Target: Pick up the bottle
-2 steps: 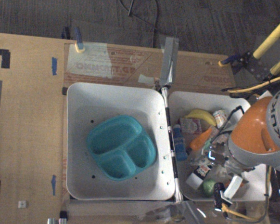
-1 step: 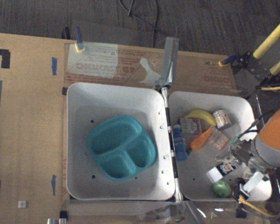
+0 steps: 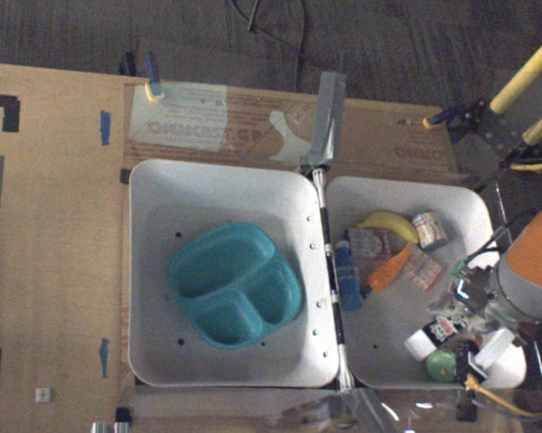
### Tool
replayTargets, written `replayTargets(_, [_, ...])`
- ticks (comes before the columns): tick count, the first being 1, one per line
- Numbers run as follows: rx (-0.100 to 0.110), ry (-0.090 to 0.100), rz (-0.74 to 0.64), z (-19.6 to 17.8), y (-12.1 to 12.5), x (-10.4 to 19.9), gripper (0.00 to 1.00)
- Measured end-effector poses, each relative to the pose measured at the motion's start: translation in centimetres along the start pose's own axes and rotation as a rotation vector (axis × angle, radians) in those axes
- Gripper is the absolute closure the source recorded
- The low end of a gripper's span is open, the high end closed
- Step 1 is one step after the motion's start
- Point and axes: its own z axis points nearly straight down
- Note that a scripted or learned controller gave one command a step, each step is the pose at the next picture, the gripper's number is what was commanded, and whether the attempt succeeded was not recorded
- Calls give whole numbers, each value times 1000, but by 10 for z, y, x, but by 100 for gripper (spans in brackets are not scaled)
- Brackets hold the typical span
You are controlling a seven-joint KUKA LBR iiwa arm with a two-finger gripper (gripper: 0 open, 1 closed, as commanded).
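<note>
A slim orange plastic bottle [image 3: 389, 268] is seen lying on its side on the floor of the right-hand shallow white bin [image 3: 381, 360]. It is set at a slant, one end towards the bin's left wall and the other towards the far right corner. It is placed in the far half of the bin, nearer the left wall.

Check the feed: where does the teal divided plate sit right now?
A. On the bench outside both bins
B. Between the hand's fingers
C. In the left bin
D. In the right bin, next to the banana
C. The teal divided plate lies flat on the floor of the left bin, while the banana lies over in the right bin.
</note>
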Motion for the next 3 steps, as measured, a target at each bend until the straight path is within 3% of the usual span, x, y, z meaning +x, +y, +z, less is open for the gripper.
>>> replayTargets(1, [20,-7,-76,-1,-16,13,100])
replayTargets(2, [19,-11,153,-52,30,105,100])
replayTargets(3, [18,-15,551,-83,11,169,100])
